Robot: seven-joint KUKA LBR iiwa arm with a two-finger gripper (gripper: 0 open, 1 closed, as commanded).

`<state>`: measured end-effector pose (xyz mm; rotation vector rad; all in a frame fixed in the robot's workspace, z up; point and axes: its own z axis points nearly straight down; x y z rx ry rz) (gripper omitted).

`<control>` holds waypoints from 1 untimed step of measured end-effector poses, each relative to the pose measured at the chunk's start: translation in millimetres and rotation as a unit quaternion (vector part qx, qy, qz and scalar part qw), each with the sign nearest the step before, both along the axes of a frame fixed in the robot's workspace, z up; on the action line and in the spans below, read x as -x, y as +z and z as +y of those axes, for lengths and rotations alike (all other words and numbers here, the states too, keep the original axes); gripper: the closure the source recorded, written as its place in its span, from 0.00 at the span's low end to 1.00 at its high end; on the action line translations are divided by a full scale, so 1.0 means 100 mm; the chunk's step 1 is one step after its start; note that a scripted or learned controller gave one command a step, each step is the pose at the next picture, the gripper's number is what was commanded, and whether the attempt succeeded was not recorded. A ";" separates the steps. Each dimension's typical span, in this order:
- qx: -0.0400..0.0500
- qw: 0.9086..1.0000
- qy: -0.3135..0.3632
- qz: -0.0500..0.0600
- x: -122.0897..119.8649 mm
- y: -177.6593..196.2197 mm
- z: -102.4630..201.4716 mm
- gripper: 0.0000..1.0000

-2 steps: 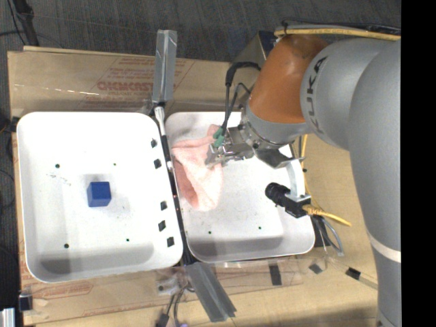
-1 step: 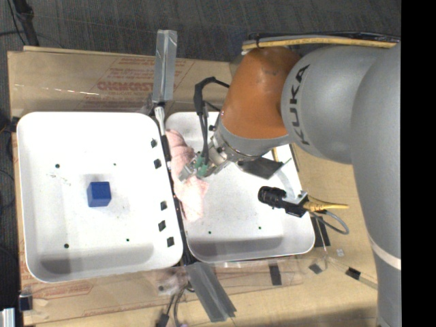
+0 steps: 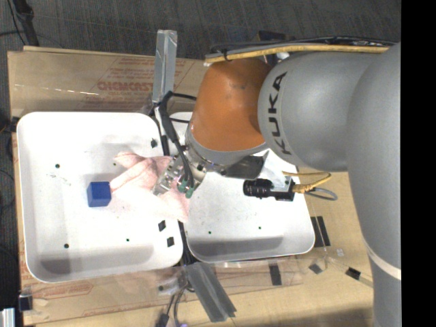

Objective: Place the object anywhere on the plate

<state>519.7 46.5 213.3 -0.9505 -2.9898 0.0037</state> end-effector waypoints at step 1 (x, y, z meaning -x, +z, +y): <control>-0.001 0.980 0.200 0.000 0.13 0.00 0.54 1.00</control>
